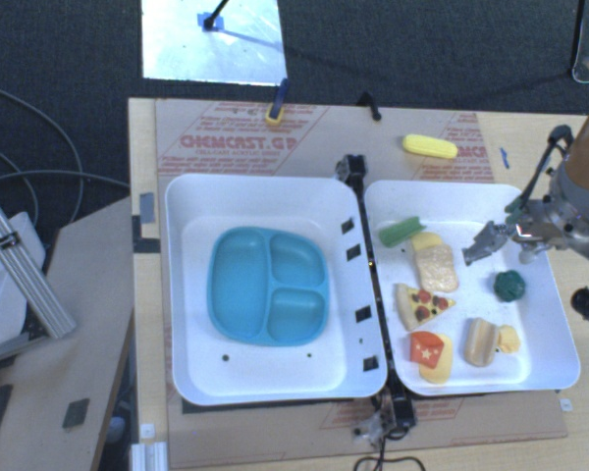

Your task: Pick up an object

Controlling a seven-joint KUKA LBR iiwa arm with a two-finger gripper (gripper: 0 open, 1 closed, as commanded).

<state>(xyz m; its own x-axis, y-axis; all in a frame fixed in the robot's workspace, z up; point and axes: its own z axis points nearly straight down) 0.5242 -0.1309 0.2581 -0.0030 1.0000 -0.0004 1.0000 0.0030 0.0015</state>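
Left bin [191, 263] sat far left of the jaws, holding a light-blue three-compartment plastic tray [268, 286], flat, centred, probably a drop target. The black clips along the divider [365, 285] joined the two bins, likely to keep them from sliding on the table [147, 145]. Right bin [560, 356] held the candidates: a green bean-like piece [401, 231] well left of the jaws, a tan bread-like slab [436, 267] just below-left, a toy pizza slice [423, 305] and a red-and-yellow toy block [430, 352] further below-left, a beige roll-shaped toy [482, 341] below, a small dark-green round toy [509, 285] just below-right. A yellow oblong toy [430, 146] lay outside the bins, up-left on the cardboard.

Jaws [491, 241] hung over the right bin's upper middle, pointing left; how far they stood apart could not be told, and nothing was visible between them. Judged: approach stage, nothing grasped yet. Bread slab or green round toy looked like the nearest picks; the items were loosely scattered, so neighbours might get nudged.
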